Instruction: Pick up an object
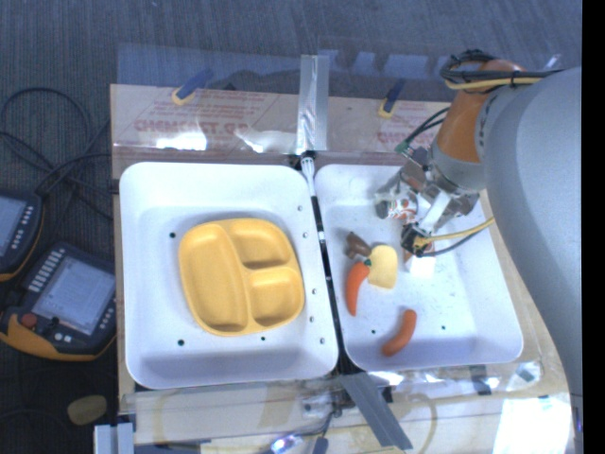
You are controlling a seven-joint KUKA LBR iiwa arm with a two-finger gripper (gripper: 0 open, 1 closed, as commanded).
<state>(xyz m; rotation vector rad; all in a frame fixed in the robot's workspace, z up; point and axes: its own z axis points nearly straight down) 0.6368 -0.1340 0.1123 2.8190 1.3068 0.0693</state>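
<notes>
While the pincer (413,223), jaw state unclear, is hovering in the right bin (473,339), a carrot (355,287), yellow pear (383,266) and sausage (399,333) are lying below; a yellow tray (241,274) is occupying the left bin (151,197).

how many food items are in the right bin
4: a carrot, a pale yellow piece, a brown piece near the divider, and a sausage nearer the front. The tool may hide more.
</notes>
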